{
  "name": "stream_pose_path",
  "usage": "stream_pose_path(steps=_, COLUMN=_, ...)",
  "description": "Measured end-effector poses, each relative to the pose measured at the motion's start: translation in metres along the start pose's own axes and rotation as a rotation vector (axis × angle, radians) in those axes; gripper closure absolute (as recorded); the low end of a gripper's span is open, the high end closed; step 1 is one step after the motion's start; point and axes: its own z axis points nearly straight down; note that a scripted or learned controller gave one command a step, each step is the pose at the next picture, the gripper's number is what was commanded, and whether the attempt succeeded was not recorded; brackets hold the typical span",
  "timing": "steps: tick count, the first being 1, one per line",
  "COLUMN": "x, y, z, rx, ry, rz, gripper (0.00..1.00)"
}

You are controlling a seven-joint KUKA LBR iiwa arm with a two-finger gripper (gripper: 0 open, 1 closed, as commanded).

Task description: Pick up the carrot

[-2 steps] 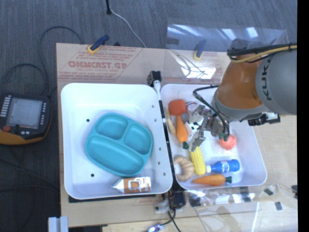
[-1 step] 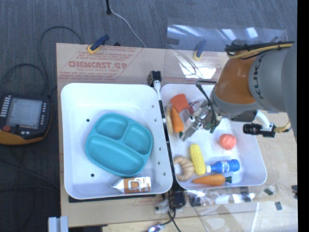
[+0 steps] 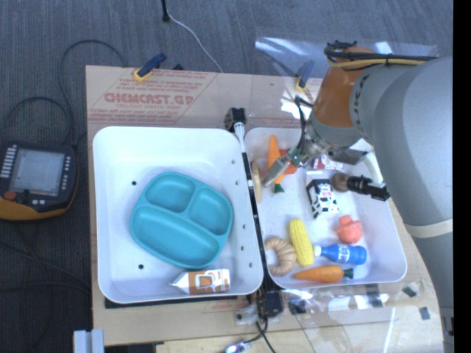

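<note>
Two carrots lie in the right bin (image 3: 394, 267). A slim orange carrot (image 3: 274, 150) rests near the bin's back left corner, along the wall between the bins, with a green bit (image 3: 279, 188) below it. My gripper (image 3: 282, 169) is down over the lower part of this carrot, hiding that stretch. I cannot see whether the carrot is held. A second, thicker carrot (image 3: 319, 274) lies along the bin's front wall, its green top pointing right, far from the gripper.
The right bin also holds a corn cob (image 3: 300, 241), a blue bottle (image 3: 343, 254), a pink toy (image 3: 351, 229), a black-and-white toy (image 3: 321, 197) and a tan pastry (image 3: 280, 250). The left bin (image 3: 110, 153) holds a teal divided plate (image 3: 182, 218) and a small carton (image 3: 201, 280).
</note>
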Motion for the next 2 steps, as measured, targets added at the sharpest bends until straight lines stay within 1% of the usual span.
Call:
stream_pose_path(steps=1, x=-0.002, y=0.002, z=-0.015, rx=-0.001, ry=-0.008, rz=-0.003, gripper=1.00)
stream_pose_path(steps=2, x=0.048, y=0.056, z=-0.103, rx=-0.002, ry=-0.010, rz=-0.051, gripper=1.00)
